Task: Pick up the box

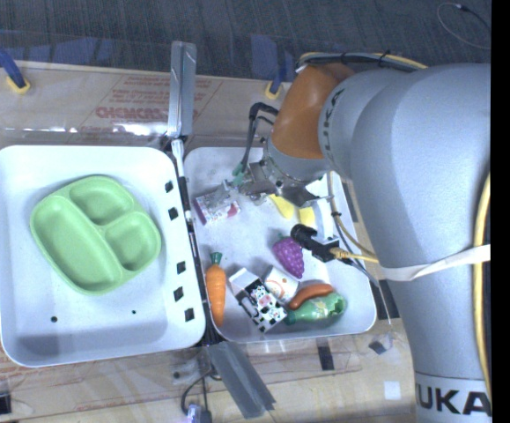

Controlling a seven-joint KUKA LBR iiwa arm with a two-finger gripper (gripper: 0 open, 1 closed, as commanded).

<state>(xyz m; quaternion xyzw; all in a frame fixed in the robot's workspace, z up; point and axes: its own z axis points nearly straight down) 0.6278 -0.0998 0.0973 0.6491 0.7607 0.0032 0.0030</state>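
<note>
A small box (259,301) with a black-and-white pattern lies near the front of the right bin (237,333), between a carrot (217,292) and a green and orange toy vegetable (316,307). My gripper (244,183) is low over the back of the same bin. It hangs just right of a pinkish clear packet (217,206) and well behind the patterned box. The wrist hides part of the bin's back right corner.
Purple grapes (289,256) and a yellow piece (284,205) lie in the middle of the right bin, and a white round item (281,282) sits beside the box. The left bin (8,263) holds a green divided plate (96,232). A metal divider (182,95) stands between the bins.
</note>
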